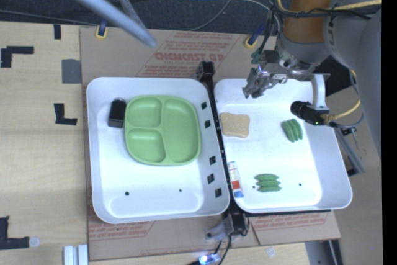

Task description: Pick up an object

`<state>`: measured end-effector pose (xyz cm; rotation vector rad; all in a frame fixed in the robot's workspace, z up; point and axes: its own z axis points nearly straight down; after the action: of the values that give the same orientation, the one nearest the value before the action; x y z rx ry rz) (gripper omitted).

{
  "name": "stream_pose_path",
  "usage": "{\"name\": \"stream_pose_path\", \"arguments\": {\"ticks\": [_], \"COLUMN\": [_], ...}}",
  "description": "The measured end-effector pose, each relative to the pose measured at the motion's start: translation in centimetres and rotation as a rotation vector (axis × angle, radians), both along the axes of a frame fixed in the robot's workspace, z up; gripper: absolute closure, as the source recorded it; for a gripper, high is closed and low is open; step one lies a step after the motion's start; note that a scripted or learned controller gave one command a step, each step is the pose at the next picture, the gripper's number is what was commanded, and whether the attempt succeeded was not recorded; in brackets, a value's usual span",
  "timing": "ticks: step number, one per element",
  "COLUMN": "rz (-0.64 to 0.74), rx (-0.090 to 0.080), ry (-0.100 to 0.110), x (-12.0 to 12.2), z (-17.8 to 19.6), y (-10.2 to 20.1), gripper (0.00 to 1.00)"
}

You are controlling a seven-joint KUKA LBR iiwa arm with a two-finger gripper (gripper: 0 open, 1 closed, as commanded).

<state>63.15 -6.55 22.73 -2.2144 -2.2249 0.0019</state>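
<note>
My gripper (255, 86) hangs over the far left part of the right bin (322, 152), above and slightly right of a tan slice of bread (235, 125). Nothing shows between its fingers. A green pea pod (292, 130) lies right of the bread. Another green pod (267, 182) rests near the front of the same bin. A small tube with red and blue marks (234, 178) lies against the bin's left wall.
The left bin (102, 152) holds a green divided plate (163, 130) and a small black block (116, 113) to its left. A black divider with clips runs between the bins. Cables trail behind the bins.
</note>
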Motion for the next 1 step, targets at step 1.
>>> {"name": "stream_pose_path", "arguments": {"ticks": [1], "rz": [0.002], "rx": [0.001], "ry": [-0.001], "x": [-1.41], "z": [0.69], "y": [5.87], "gripper": [1.00]}}
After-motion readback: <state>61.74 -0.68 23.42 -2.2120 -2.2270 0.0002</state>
